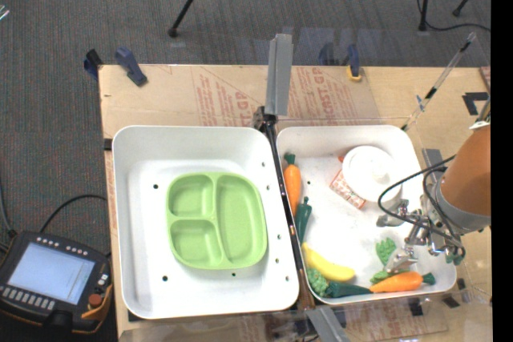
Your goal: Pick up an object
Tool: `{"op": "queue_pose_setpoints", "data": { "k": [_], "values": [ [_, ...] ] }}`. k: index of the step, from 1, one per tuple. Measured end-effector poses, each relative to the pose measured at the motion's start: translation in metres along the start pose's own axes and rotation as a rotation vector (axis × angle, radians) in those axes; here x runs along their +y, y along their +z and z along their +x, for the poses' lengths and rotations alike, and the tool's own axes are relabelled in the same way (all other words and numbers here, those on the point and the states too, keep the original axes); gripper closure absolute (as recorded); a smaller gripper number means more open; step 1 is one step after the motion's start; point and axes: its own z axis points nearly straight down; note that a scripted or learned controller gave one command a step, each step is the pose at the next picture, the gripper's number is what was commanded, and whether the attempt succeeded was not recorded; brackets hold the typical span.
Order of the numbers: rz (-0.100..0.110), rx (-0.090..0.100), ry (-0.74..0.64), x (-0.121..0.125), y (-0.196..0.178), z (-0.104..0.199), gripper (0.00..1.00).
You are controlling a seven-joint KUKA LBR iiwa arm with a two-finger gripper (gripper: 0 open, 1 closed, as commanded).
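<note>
The right bin (361,132) holds several toy foods. A carrot (292,185) and a dark green vegetable (303,217) lie along its left wall, with a banana (327,264) at the front left. Another carrot (397,282) lies at the front right, next to a leafy green piece (387,251). A white tub (369,166) with a red label rests at the back. My gripper (410,248) hangs low over the bin's front right, just right of the leafy piece and above the front carrot. I see nothing held in it.
The left bin (132,172) holds a green divided plate (216,220). A broccoli-like piece (318,282) and a dark green pod (349,291) lie by the right bin's front wall. Cables loop around the wrist (393,200). A teach pendant (52,276) sits left of the bench.
</note>
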Motion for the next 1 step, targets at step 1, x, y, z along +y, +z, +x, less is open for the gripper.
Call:
{"op": "queue_pose_setpoints", "data": {
  "k": [1],
  "values": [
    [-0.001,0.034,0.152,0.0669,0.0123,-0.0950,0.00]
  ]
}}
